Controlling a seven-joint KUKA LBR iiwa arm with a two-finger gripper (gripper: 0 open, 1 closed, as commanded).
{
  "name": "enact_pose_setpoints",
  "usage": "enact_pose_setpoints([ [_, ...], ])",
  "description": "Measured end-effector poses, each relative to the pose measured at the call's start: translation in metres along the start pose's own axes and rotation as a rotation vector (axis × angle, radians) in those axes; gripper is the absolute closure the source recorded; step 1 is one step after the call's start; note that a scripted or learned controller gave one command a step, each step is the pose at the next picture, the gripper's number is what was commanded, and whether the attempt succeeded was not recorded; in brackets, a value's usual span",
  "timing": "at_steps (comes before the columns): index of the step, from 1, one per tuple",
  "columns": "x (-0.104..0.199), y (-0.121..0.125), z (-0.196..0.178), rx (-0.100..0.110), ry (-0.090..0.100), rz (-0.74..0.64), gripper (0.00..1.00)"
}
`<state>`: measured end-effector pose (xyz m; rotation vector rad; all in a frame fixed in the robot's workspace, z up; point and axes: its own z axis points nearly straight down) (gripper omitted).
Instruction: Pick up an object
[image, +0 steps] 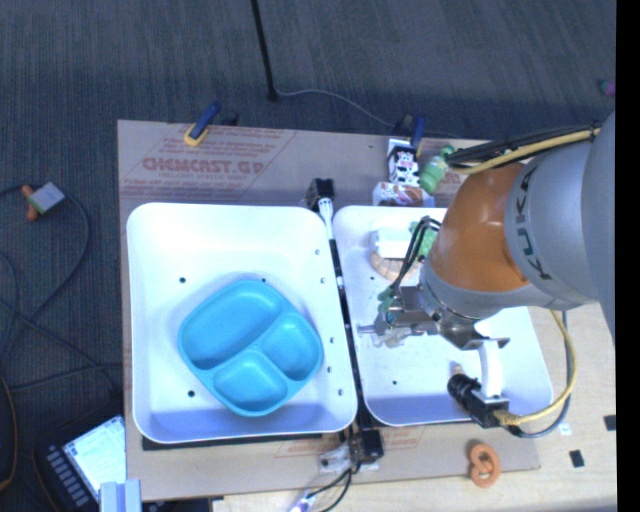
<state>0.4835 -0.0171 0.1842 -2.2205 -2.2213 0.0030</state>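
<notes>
Now: arm (520, 230) low over right bin (520, 400).
Gripper (392, 328) state — can't tell, nothing seen held; we'd drop straight and slow, centred on obj.

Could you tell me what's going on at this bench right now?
The arm reaches in from the right over the right bin, with its hand low near that bin's left side. Whether the hand holds anything can't be made out. A few small items lie at the far end of that bin, partly hidden by the arm. The left bin holds a blue divided tray, which nothing is touching.
</notes>
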Motion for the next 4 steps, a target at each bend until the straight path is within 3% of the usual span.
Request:
enact_pose_setpoints([
  [2,-0.010,0.006,0.000,0.000,0.001,-0.001,1.00],
  [3,-0.011,0.023,0.000,0.000,0.001,0.000,1.00],
  [4,0.004,0.000,-0.017,0.000,0.002,-0.001,1.00],
])
